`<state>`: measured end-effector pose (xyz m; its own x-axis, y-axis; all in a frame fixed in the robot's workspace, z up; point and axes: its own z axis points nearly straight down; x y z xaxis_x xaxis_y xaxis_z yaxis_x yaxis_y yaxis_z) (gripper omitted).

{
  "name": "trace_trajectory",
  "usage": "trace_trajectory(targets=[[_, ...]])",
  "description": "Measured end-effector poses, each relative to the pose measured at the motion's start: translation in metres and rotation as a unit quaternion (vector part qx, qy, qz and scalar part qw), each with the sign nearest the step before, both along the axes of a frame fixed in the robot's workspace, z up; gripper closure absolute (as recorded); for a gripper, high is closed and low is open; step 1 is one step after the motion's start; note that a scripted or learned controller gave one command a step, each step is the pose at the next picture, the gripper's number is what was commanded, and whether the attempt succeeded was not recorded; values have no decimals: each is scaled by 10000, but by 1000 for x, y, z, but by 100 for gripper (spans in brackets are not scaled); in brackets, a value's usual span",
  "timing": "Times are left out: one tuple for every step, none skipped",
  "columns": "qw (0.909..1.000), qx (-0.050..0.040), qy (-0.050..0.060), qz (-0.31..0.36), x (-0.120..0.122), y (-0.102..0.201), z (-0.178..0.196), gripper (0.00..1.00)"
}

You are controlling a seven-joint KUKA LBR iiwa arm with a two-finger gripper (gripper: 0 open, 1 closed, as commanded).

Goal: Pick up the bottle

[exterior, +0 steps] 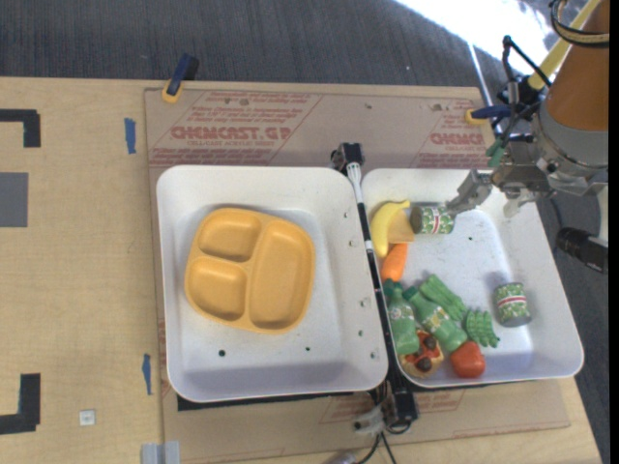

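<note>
A green bottle [403,327] with a patterned label lies along the left wall of the right bin [542,259], among other green items. My gripper [488,199] hovers over the back of that bin, well away from the bottle and further back. Its fingers are spread open with nothing between them. The left fingertip [462,199] is close to a green-labelled can [432,219] that lies next to a banana [386,222].
The right bin also holds a carrot [394,262], a second can [513,303], a red tomato [467,359] and green vegetables [447,309]. A yellow divided plate [251,269] sits in the left bin [184,356]. A black clamp [346,156] stands between the bins at the back.
</note>
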<state>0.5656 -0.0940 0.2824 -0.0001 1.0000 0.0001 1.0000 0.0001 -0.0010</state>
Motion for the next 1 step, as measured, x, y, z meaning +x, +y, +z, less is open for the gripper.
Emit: trace_trajectory(targets=[[9960, 3, 0, 893, -36, 14, -98, 0]])
